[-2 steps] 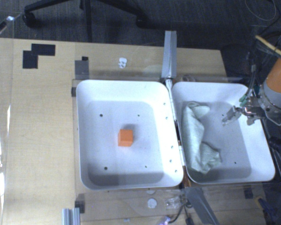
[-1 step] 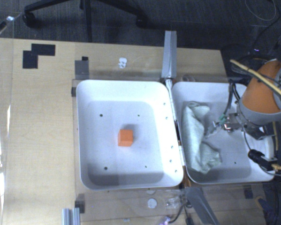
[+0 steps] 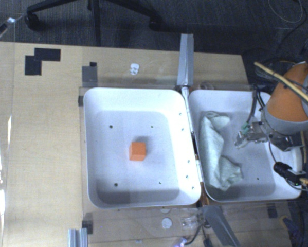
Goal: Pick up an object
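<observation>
A small orange cube (image 3: pixel 138 151) lies near the middle of the left bin (image 3: pixel 100 189). A crumpled pale grey-white cloth (image 3: pixel 215 151) stretches along the left side of the right bin (image 3: pixel 256 192). My gripper (image 3: pixel 245 136) hangs over the right bin, just right of the cloth's upper part, with the orange-banded wrist (image 3: pixel 290 104) behind it at the right edge. The gripper is small and partly blurred, with nothing visibly between it and the bin floor.
A metal bracket (image 3: pixel 185 60) rises at the back where the two bins meet. Black tape marks (image 3: pixel 40 59) sit on the wooden bench at the far left. Cables (image 3: pixel 292 175) run along the right bin's right side.
</observation>
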Motion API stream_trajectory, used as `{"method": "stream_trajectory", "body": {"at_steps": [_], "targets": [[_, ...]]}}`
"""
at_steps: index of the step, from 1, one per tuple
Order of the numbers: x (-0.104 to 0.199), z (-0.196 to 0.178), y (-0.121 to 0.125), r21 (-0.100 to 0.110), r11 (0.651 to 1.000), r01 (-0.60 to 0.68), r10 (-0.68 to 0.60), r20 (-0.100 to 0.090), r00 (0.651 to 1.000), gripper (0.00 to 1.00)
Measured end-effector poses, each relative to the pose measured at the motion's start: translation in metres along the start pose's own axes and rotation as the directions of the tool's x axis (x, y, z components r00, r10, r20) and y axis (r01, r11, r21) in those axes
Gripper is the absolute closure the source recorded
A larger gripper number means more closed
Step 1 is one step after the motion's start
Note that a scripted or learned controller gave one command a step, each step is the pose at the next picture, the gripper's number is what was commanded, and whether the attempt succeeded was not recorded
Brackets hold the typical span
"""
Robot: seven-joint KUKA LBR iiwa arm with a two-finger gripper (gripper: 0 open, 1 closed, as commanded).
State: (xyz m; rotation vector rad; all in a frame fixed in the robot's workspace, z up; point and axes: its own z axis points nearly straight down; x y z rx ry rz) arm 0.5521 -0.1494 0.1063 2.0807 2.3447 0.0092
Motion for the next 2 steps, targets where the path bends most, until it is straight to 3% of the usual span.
{"method": "stream_trajectory", "body": {"at_steps": [1, 2], "targets": [[0.008, -0.017, -0.064, 0.005, 0.974, 0.226, -0.226, -0.002, 0.974, 1.00], [0.036, -0.121, -0.020, 0.002, 0.978, 0.209, -0.209, 0.000, 0.978, 1.00]]}}
